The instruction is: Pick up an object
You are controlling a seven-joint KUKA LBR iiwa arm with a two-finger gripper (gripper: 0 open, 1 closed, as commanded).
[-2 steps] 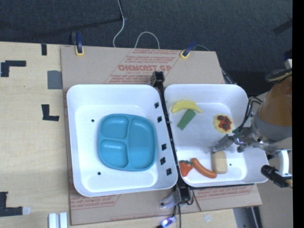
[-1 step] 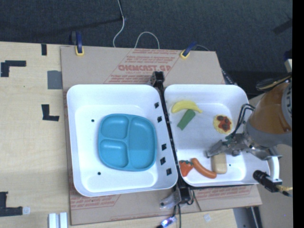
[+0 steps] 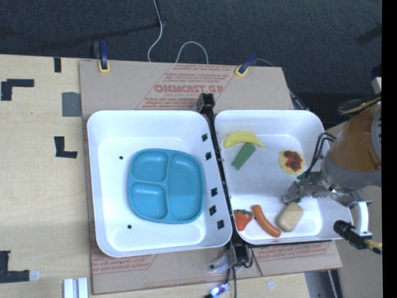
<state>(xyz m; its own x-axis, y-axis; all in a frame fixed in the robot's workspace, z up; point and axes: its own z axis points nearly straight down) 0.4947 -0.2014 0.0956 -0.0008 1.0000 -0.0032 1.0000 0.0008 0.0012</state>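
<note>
- A beige potato-like lump (image 3: 289, 216) lies at about 5 o'clock in the right bin (image 3: 310, 120), beside an orange sausage (image 3: 265, 221).
- The claw (image 3: 296, 191) hangs just above the lump, at its 12 o'clock; whether it is apart or together cannot be told.
- A banana (image 3: 242, 139), green block (image 3: 243, 156) and small pizza (image 3: 291, 161) lie toward 12 o'clock.
- The left bin (image 3: 99, 129) holds a blue divided plate (image 3: 166, 185).
</note>
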